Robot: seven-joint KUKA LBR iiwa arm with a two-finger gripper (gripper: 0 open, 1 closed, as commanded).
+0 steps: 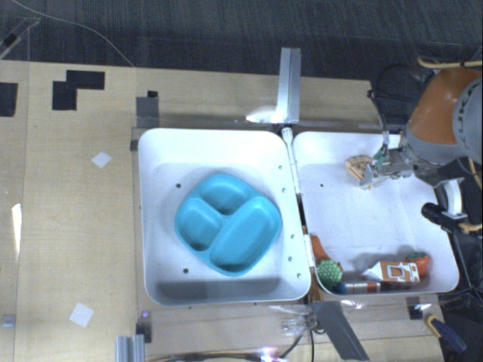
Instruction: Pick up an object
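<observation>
Tan object (358, 167) between clenched claw (375, 173) fingers above right white bin (377, 217), wooden bench (68, 225).

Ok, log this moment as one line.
arm: over right bin | gripper: at tan item | hold: unclear | left bin: blue tray

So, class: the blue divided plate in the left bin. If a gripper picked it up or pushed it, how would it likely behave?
The blue divided plate looks like moulded plastic, so probably stiff and light for its size. It lies flat in the left bin, so a push would likely slide it, not roll or tip it. Its smooth, rounded rim may slip from a pinch.
</observation>
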